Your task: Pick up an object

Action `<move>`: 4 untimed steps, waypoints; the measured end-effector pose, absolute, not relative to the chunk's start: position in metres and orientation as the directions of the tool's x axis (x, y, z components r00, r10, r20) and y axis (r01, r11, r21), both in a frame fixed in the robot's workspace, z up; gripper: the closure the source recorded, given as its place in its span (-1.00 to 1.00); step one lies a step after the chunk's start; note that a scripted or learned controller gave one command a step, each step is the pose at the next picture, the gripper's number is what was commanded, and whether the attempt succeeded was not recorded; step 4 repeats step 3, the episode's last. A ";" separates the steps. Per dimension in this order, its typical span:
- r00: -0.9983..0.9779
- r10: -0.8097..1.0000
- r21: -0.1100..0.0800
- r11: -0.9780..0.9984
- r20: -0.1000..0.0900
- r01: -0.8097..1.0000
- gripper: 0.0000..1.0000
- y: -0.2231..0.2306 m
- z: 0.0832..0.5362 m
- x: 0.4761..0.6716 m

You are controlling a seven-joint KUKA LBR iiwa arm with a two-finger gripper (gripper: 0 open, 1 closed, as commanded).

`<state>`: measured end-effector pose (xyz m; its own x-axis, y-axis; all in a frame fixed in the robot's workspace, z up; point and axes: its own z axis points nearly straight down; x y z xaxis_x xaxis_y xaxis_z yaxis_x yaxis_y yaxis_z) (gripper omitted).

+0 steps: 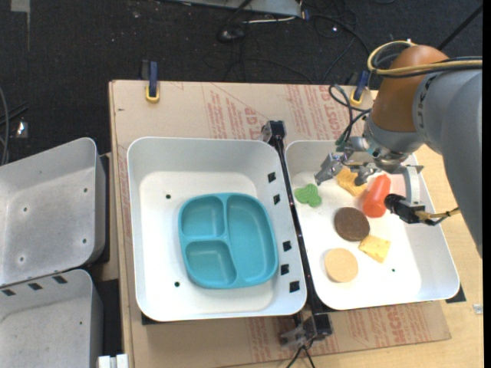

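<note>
**Right bin, contents, near to far, clock positions from the bin's centre**

1. Tan disc, 7 o'clock, lying flat and apart from its neighbours.
2. Yellow wedge, 5 o'clock, just beside item 3.
3. Brown disc, about centre, lying flat.
4. Orange piece, 1 o'clock, elongated, close against item 6.
5. Green piece, 10 o'clock, near the wall shared with the left bin.
6. Yellow piece, 11 o'clock, partly covered by the tool; the likeliest pick.
7. Gripper, 11 o'clock, low over item 6. Whether it is open or closed cannot be told, and nothing is seen held.

**Left bin:** teal divided plate, centre.

**Hazards, as judged**
- Items 4 and 6 crowd together, so a closing grip may catch both or push one aside and come up bare.
- Item 6 is small and partly hidden, so an off-centre grip could squeeze it out sideways.
- Flat discs 1 and 3 offer little edge to grip.
- The far wall stands close, and a low approach could strike it.
</note>
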<state>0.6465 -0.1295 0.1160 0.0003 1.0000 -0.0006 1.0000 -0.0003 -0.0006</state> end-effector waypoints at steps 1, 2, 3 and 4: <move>-0.001 1.000 0.012 0.001 -0.008 1.000 -1.00 -0.132 0.099 0.650; 0.000 1.000 0.017 0.000 -0.010 1.000 1.00 -0.133 0.111 0.652; 0.001 1.000 0.003 -0.001 -0.001 1.000 1.00 -0.139 0.156 0.655; 0.001 1.000 0.003 -0.001 -0.001 1.000 1.00 -0.139 0.156 0.655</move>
